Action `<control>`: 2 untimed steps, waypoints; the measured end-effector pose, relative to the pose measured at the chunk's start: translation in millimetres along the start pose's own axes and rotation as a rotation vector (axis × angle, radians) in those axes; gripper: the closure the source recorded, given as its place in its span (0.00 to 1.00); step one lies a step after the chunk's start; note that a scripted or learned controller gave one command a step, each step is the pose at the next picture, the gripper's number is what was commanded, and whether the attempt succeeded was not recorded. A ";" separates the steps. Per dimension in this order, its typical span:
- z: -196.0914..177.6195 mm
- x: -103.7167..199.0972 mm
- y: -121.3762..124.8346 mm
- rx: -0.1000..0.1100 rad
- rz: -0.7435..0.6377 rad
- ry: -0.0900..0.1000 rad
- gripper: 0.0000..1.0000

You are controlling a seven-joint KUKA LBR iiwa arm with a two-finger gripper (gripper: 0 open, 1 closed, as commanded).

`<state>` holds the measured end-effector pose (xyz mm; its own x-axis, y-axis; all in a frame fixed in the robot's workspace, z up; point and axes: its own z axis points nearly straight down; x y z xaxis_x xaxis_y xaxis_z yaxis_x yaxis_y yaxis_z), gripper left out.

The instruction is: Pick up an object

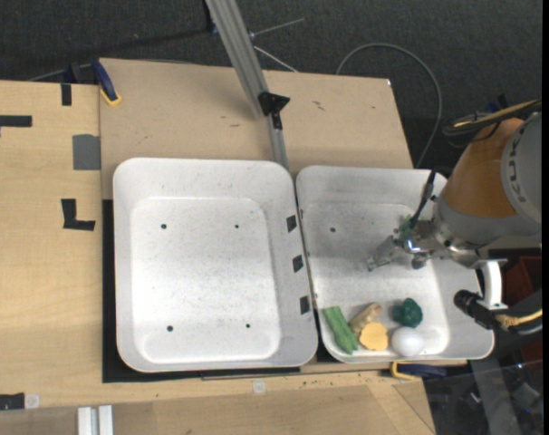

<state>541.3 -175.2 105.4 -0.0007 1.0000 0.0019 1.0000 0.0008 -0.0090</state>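
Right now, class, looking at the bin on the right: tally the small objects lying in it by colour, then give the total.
Green: 2, the light green stick and the dark green lump
Yellow: 1, the yellow disc
Tan: 1, the tan piece
White: 1, the white ball
Total: 5, all at the near edge of the right bin

Both white bins [202, 175] look like matt, speckled plastic on a pale wood bench [39, 243].

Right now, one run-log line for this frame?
arm: over right bin | gripper: above bare floor, nothing visibly held | objects: green block, yellow piece, white ball, dark green item at near edge
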 end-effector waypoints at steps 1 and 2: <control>-13.7 -0.1 1.8 -0.006 -0.001 -0.001 1.00; -62.1 -9.8 1.8 -0.012 0.001 -0.004 1.00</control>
<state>543.7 -185.2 167.5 0.0005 1.0000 -0.0018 1.0000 -0.0005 0.0034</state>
